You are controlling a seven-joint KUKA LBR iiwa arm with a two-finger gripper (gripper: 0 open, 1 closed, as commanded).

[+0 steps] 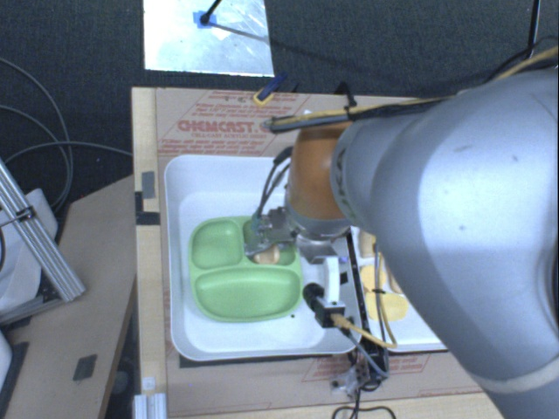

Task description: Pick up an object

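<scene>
One green divided tray (240, 273) lies under me in the left white bin (188, 195), and it is the thing I am nearest to. It is pale lime green, glossy plastic with rounded corners: a long shallow compartment runs along its near side, and a smaller squarish compartment sits beyond that on the left. My gripper (265, 244) is down over the tray's far right part, where a further compartment seems to lie, mostly hidden by my own metal body. Just beneath me there is a small tan or brownish patch, too blurred for me to tell what it is, or whether it rests in the tray. Whether my jaws are apart, together or clamped on anything I cannot tell; the wrist, the orange band (313, 177) and the cables cover them from above.

To my right, past the wall between the bins, a yellow flat object (384, 295) lies in the right white bin (410, 343), partly hidden by my grey arm (454, 199). Both bins rest on a brown cardboard sheet (223, 116) printed with red lettering, which extends beyond me towards the far side.
</scene>
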